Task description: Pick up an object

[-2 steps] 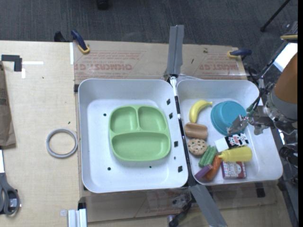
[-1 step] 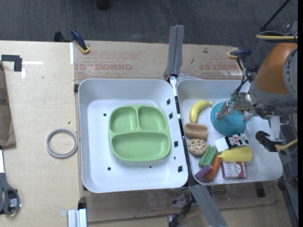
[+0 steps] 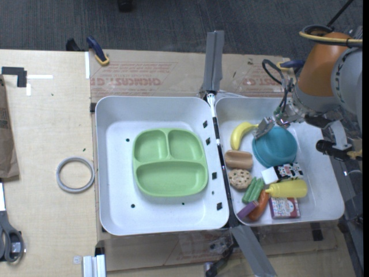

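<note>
— Blue plastic bowl [image 3: 275, 146], upside down in the right white bin [image 3: 323, 212], looks like the thing being gone for. Where is the pincer?

— The metal pincer [image 3: 266, 126] sits low at the bowl's upper left edge, just beside the yellow toy banana [image 3: 240, 134]. I cannot tell how far apart its tips are, nor whether anything is between them; it is too small and dark there.

— Why that edge?

— My guess: the dome offers no grip, so the rim is the only place to pinch. The arm slants in from the right over the bowl.

— What crowds it?

— Below lie a toy hot dog [image 3: 238, 158], a round brown cookie [image 3: 239, 179], a yellow squeeze bottle [image 3: 286, 188] and a small red packet [image 3: 285, 208], packed close. The left white bin [image 3: 109, 172] holds a green divided plate [image 3: 170, 163]; a grey ring [image 3: 75, 173] rests on the wooden surface [image 3: 46, 131].
</note>
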Controlling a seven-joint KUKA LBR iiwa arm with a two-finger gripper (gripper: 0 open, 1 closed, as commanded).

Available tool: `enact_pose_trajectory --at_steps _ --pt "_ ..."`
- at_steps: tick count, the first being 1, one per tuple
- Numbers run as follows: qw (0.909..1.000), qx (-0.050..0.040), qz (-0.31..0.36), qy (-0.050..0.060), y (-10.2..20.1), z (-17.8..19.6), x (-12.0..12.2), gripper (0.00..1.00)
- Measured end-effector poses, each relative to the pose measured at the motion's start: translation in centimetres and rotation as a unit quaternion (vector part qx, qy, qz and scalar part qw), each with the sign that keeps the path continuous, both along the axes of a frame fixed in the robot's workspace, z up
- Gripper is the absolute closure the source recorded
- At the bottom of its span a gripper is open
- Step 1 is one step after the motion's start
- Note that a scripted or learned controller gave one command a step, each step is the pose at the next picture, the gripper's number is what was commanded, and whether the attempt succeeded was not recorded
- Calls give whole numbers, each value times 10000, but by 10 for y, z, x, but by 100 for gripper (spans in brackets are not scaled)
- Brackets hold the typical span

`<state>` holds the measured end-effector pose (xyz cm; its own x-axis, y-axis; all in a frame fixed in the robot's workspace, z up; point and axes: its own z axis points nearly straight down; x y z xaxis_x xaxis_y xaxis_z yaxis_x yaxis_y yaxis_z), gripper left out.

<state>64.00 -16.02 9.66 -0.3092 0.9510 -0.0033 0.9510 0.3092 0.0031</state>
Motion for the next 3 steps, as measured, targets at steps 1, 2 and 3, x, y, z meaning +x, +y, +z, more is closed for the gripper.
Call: enact_pose_trajectory --at_steps 1,2,3 --pt "10000 -7 -2 -35 -1 11 2 100" --pt "10000 -6 -2 -34 -1 11 2 0" --pt "9919 -15 1268 -29 8 0 -35 0"
